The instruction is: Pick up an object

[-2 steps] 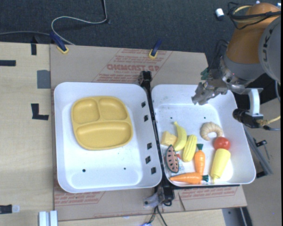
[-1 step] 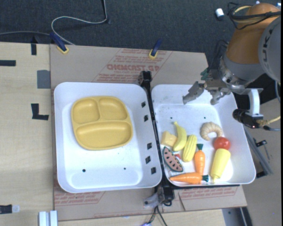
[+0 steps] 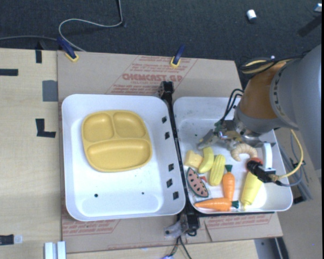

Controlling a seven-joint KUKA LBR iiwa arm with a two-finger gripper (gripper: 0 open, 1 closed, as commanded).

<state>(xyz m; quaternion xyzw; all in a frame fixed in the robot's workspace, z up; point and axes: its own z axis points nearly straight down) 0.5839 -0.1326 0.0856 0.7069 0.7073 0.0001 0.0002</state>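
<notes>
Approach step, by my reading: the pincer point(image 3: 222, 135) is hovering low in the right bin point(image 3: 270, 204), at twelve o'clock of the toy food; its state I cannot tell; nearest candidate, the corn cob point(image 3: 218, 169), is lying long axis twelve-to-six; next move calls for descending squarely across it.

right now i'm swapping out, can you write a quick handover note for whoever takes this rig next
End effector: low in the right bin, above the toy food; grip state unclear, nothing visibly held.
Items: corn, two carrots, watermelon slice and a yellow bottle clustered in the right bin's near half. Yellow divided plate sits in the left bin.
Done: no pick confirmed.
Left: grasp one object and lift it.
</notes>
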